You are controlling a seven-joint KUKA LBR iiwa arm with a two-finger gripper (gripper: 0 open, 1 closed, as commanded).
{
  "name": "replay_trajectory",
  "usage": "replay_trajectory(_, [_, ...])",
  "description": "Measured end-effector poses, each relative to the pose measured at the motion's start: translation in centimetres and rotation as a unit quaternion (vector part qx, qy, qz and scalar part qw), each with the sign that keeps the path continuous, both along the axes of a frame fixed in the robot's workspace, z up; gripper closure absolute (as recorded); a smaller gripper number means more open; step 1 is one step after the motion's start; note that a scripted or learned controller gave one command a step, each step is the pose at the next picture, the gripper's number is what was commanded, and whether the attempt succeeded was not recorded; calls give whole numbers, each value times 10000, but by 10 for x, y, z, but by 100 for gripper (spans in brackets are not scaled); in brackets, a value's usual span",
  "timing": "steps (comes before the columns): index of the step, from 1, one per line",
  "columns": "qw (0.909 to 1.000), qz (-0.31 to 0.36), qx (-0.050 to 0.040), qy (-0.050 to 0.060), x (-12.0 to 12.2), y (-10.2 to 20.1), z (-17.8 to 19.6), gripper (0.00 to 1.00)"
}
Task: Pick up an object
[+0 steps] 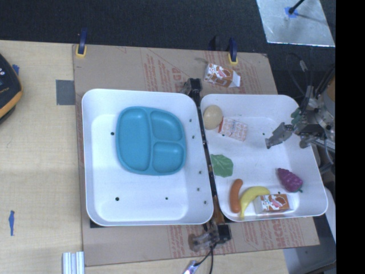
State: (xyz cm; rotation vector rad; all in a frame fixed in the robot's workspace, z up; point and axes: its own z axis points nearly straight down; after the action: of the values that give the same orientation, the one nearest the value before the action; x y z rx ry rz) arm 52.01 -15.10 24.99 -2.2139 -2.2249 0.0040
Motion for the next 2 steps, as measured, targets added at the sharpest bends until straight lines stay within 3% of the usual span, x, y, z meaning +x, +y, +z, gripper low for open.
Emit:
replay_trajectory(1, [10000,9,-6,4,15,72,-55,0])
replay_trajectory(2, [10000,0,-3,4,-45,43,-91,0])
